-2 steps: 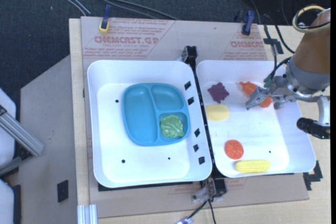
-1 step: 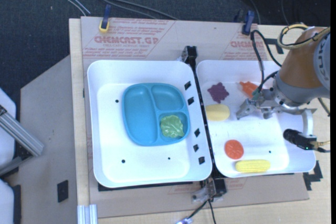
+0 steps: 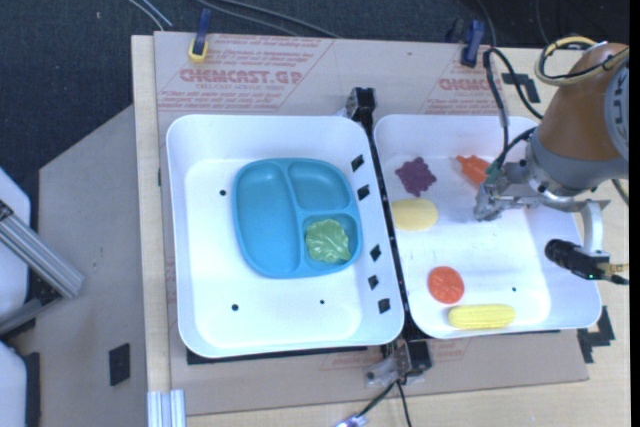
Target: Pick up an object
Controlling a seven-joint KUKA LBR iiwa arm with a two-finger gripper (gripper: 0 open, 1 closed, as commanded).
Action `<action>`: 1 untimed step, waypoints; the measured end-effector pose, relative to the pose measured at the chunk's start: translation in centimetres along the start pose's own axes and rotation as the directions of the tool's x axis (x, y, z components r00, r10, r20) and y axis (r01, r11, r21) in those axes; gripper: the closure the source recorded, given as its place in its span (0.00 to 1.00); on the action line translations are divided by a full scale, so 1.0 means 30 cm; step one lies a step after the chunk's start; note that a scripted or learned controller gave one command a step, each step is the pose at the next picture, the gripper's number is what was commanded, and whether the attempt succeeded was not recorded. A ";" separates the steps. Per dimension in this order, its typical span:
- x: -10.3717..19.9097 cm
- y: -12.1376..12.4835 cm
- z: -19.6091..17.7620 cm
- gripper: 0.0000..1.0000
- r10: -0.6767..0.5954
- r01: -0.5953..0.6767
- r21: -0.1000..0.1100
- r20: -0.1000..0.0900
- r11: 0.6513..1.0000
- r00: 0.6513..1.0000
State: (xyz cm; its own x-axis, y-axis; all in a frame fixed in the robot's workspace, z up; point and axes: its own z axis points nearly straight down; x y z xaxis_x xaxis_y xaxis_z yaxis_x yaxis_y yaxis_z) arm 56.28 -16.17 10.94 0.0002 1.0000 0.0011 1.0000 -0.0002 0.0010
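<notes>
White plastic formed two shallow bins set side by side. The left bin (image 3: 200,215) held a blue sectioned plate (image 3: 280,215) with a green leafy lump (image 3: 327,240) in one compartment. The right bin (image 3: 520,260) held a purple piece (image 3: 415,175), a pale yellow oval (image 3: 413,214), an orange piece (image 3: 472,167), a red-orange round (image 3: 446,284) and a yellow corn cob (image 3: 481,316). The grey gripper (image 3: 487,205) hung low just beside the orange piece; whether its jaws were apart could not be told.
</notes>
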 end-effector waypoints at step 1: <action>0.018 0.016 -0.206 1.00 -0.001 0.001 -0.004 0.002 1.000 1.000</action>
State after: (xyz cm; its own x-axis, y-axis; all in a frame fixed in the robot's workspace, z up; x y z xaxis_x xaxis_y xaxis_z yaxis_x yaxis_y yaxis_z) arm 56.76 -15.64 17.11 -0.0013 1.0000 -0.0011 1.0000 0.0013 0.0047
